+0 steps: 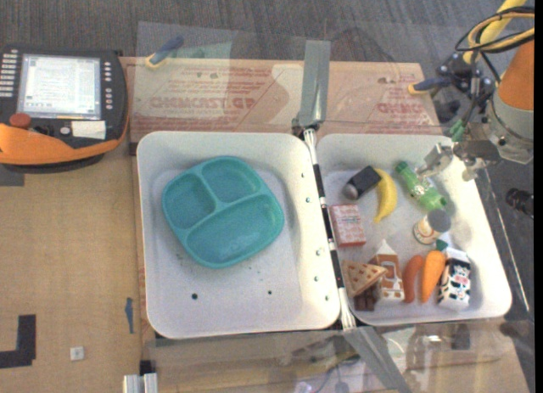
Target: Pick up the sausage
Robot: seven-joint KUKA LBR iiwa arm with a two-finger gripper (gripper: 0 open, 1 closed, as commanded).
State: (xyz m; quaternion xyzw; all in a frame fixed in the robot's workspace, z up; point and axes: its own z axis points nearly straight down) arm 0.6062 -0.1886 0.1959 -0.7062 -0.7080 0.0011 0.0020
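The sausage (412, 277) is a short reddish-brown piece standing lengthwise near the front of the right bin (496, 251). It lies between a small carton (389, 264) and an orange carrot (433, 272). My gripper (451, 162) hovers over the bin's far right corner, well behind the sausage. Its fingers stand apart with nothing between them. A green bottle (415, 181) lies just to the gripper's left.
The right bin also holds a banana (387, 196), a black block (363, 181), a red box (348, 224), a waffle wedge (365, 278) and a milk carton (456, 281). A teal divided plate (222, 210) lies in the left bin (161, 298). A teach pendant (59, 103) rests at far left.
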